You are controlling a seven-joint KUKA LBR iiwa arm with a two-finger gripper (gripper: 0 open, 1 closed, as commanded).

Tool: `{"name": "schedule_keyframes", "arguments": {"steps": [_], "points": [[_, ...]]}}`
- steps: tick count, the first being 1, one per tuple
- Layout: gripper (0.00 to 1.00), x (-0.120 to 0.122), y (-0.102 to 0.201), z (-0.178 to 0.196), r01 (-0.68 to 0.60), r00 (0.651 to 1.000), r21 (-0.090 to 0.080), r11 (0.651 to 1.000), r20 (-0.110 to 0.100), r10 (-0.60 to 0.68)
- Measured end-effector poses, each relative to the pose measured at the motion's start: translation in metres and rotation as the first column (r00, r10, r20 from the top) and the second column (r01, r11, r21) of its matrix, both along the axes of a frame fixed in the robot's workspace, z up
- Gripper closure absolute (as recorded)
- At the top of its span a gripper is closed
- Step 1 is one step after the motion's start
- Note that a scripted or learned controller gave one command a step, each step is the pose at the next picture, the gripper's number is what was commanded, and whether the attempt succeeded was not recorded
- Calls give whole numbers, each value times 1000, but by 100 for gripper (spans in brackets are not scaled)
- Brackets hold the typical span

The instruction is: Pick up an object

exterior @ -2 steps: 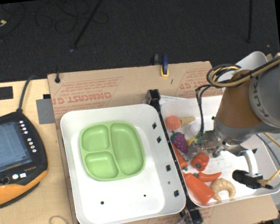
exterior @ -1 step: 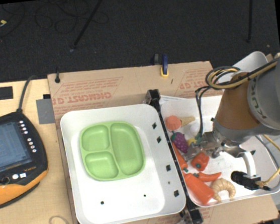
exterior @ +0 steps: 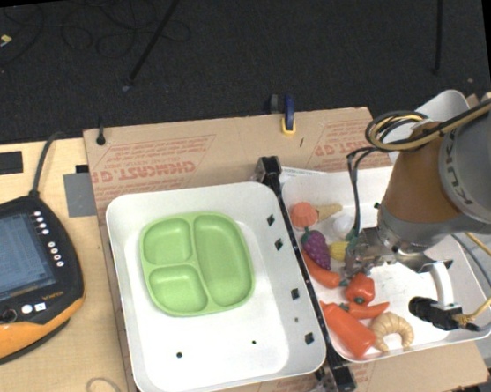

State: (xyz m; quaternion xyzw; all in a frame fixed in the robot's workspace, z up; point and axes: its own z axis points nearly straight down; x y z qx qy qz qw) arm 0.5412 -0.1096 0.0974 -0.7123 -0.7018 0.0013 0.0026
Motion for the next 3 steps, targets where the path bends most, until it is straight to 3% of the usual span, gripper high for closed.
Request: {"name": "schedule_keyframes", "arguments": {"steps": [2,3], "points": [[100,10,2,105,-14,1000,-2,1000,5,14],[100,10,0,131,-14,1000,-1,1000,5,14]]}}
